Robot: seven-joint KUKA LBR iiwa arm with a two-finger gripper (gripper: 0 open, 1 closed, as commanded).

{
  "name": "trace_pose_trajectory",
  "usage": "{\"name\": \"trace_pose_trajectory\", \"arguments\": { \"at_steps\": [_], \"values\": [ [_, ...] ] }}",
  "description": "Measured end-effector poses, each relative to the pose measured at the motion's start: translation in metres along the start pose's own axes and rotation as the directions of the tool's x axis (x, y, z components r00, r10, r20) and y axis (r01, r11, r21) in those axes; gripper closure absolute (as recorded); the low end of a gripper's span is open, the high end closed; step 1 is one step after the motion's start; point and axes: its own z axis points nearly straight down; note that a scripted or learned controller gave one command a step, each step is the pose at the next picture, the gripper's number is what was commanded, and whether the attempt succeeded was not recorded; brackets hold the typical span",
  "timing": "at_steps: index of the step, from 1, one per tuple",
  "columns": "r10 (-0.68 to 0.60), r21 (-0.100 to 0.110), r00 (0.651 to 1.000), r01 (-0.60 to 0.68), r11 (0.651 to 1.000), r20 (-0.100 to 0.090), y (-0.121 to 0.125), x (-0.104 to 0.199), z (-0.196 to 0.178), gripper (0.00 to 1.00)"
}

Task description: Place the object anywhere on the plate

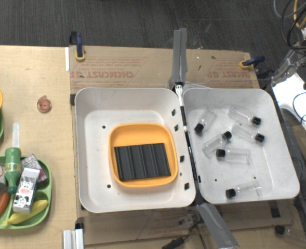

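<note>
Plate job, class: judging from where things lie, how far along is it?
Possibly done: a dark ridged block already lies on the orange plate in the left bin. Nothing is visibly in hand. Six clear vials lie loose in the right bin; if those are the objects, placing hasn't begun.

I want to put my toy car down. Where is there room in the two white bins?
Left bin: bare white floor rings the orange plate, widest along the back wall. The plate's middle holds a dark ribbed block. Right bin: clear vials crowd the middle and back; free patches lie at the front left corner and along the right wall.
</note>
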Motion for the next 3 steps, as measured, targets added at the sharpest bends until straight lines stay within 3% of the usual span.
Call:
{"name": "trace_pose_trajectory", "arguments": {
  "at_steps": [1,2,3],
  "values": [
    [-0.257,-0.003,0.966,0.257,0.966,0.001,0.055,0.004,-0.052,0.00],
    [-0.347,-0.004,0.938,0.347,0.938,0.002,0.102,0.000,-0.071,0.00],
    [-0.475,-0.005,0.880,0.475,0.880,0.003,0.148,0.005,-0.068,0.00]
  ]
}}
